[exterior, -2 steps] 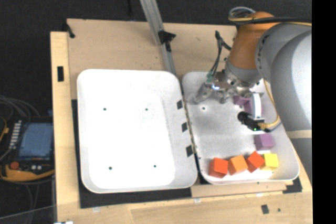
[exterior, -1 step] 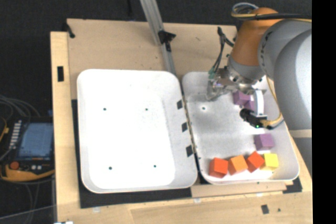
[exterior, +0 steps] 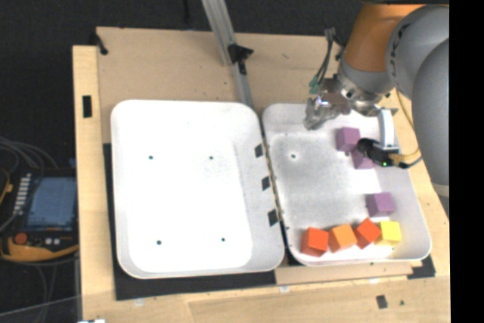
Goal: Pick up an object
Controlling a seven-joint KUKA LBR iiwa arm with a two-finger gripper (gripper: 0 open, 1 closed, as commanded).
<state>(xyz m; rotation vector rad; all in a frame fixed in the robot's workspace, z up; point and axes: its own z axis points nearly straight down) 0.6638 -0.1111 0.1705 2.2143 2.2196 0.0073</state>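
Nearest the camera, along the front wall of the right shallow white plastic bin: four small blocks in a row, touching or nearly so. From the left, a red-orange foam cube, a lighter orange cube, a red cube, tilted, and a yellow cube.

Just behind the yellow one, a single purple cube. Farther back, two more purple cubes: one standing free, the other just beside it and partly covered by a black fitting with a green light. Seven blocks in all: three purple, two orange-toned, one red, one yellow.

Two bins side by side on the pale wooden desk; the left white bin showing only a few dark dots on its floor.

Grey arm with orange band entering from the right, cut off at the frame edge. Jaws low over the back left corner of the right bin, small and blurred; cannot tell how far apart, and nothing visibly between them. Closest block the free-standing purple cube, near the jaws, to their right and slightly forward, not touching.
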